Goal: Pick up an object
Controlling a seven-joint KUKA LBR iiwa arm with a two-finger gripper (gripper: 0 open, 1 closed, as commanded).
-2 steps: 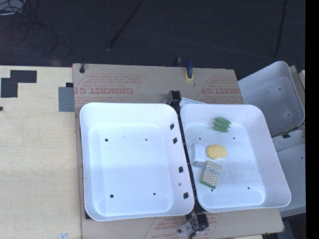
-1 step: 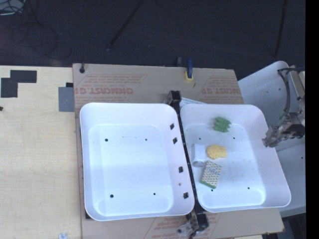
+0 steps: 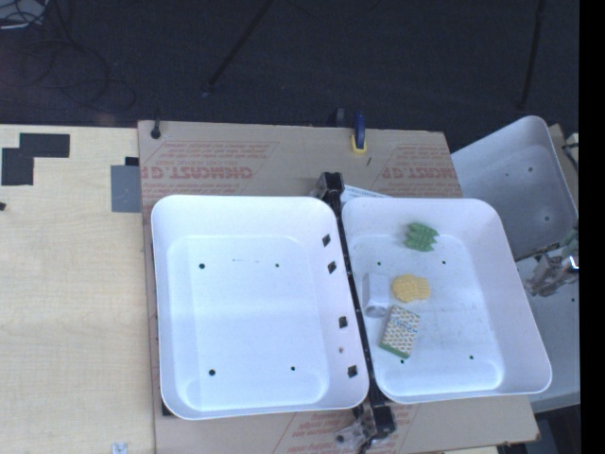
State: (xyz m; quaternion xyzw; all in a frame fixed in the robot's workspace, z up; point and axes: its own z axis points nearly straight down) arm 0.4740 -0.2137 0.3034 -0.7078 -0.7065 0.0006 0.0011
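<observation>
Two shallow white bins, side by side: left bin [image 3: 180, 253] at nine o'clock, right bin [image 3: 506, 282] at three. Four small things in the right bin: one green piece [image 3: 421, 235] at twelve, one yellow round piece [image 3: 410, 288] centre, one clear cup [image 3: 377, 292] beside it, one patterned packet [image 3: 401, 331] at six.

Right bin [image 3: 492, 367]: green piece [image 3: 421, 236], yellow disc [image 3: 410, 288], patterned packet [image 3: 401, 331], perhaps a clear item, crowd its left.

Gripper [image 3: 556, 270], small grey metal shape, thin angular parts, details too blurred
</observation>
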